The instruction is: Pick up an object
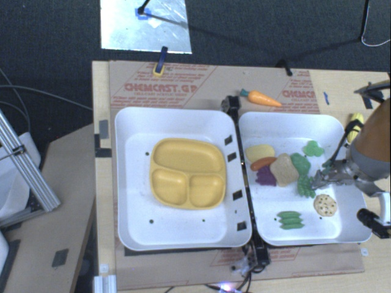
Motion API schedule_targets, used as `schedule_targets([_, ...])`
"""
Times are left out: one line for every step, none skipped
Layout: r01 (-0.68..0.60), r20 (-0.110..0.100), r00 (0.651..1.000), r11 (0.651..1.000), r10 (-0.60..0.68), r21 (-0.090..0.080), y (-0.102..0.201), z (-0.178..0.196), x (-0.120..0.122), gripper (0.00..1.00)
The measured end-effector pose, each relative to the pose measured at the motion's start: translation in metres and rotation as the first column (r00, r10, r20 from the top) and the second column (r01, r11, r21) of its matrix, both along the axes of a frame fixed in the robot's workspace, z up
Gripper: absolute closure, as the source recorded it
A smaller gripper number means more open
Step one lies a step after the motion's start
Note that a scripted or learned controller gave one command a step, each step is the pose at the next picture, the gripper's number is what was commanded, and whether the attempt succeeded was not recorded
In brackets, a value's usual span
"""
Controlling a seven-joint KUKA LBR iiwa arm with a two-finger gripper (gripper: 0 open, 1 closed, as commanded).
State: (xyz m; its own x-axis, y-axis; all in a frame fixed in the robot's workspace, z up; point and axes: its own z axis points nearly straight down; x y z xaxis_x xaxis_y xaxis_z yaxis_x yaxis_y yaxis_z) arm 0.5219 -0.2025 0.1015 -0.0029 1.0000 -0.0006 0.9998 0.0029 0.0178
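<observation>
The right bin (342,127) holds a pile of toy food: a yellow piece (259,152), a red-orange piece (263,162), a purple grape bunch (265,175), a tan bread slice (284,169), green leafy pieces (305,163), a green pea pod (290,220) and a round cookie (325,205). My gripper (319,179) reaches in from the right and sits low at the green leafy piece beside the bread, just above the cookie. Its fingertips are too small and dark to read.
The left bin (131,127) holds a yellow divided tray (187,173). A toy carrot (263,98) lies on the cardboard behind the bins. A yellow item (354,127) sits outside the right bin's far right corner. The arm's grey body (372,145) overhangs the right rim.
</observation>
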Motion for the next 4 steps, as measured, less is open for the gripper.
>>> schedule_targets([0.003,-0.02,1.0,1.0,-0.003,0.002,0.013,-0.018,-0.037,1.0])
schedule_targets([-0.009,-0.009,1.0,1.0,0.009,0.002,0.079,0.025,0.023,1.0])
schedule_targets([0.006,-0.019,1.0,1.0,-0.006,0.0,0.039,0.011,-0.019,1.0])
schedule_targets([0.003,-0.019,1.0,1.0,-0.003,0.001,0.037,-0.019,-0.036,1.0])
